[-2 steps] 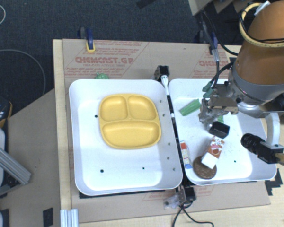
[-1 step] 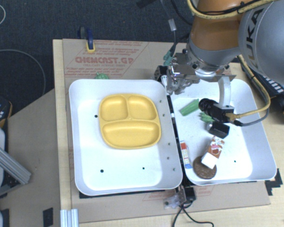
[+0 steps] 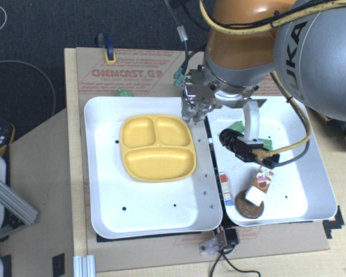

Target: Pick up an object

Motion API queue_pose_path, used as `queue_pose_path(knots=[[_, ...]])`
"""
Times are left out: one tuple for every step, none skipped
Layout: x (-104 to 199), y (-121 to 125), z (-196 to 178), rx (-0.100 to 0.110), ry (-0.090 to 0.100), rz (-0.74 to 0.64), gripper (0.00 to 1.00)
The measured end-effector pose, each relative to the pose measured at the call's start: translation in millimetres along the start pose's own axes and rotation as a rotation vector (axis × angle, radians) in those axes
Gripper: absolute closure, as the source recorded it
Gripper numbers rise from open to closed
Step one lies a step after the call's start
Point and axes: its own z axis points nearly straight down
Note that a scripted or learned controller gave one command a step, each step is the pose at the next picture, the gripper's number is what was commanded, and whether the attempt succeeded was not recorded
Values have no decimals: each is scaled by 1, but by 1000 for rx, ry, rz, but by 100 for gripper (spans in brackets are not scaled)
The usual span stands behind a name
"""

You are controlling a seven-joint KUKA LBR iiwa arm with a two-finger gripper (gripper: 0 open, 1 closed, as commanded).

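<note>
Your gripper (image 3: 195,105) hangs over the seam where left bin (image 3: 98,154) meets right bin (image 3: 311,172), just beside the yellow plate (image 3: 157,148) lying flat in the left one. How the jaws stand, I can't tell; they're in shadow. Descend here and you'll likely strike the rims or slip off the plate's shallow lip.

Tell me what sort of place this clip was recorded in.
Most likely a robotics lab bench set up for picking trials: a grey-and-orange KUKA arm reaches over a white left bin and right bin, both on a printed cardboard sheet.
</note>
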Motion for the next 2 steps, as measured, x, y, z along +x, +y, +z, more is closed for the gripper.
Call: queue_pose_path(knots=[[40, -17, -77, -6, 1, 1, 100], [-29, -63, -24, 12, -5, 14, 100]])
